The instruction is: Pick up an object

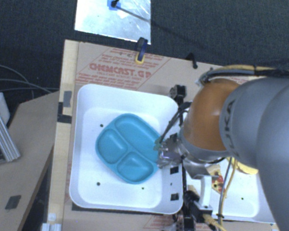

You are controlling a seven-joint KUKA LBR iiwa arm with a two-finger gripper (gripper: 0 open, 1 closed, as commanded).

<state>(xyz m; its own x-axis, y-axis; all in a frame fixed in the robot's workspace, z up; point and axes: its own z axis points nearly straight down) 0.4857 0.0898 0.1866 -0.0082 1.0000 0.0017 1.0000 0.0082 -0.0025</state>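
A blue divided plate lies flat in the left white bin, tilted diagonally, with three compartments. The arm reaches in from the right, its orange band and grey body covering most of the right bin. My gripper hangs at the plate's right edge, near the wall between the two bins. Its metal parts overlap the plate's rim there. The plate rests on the bin floor.
The right white bin is largely hidden under the arm; small yellow and red items peek out beside the wrist. Cables hang at the front edge. A cardboard sheet lies behind the bins.
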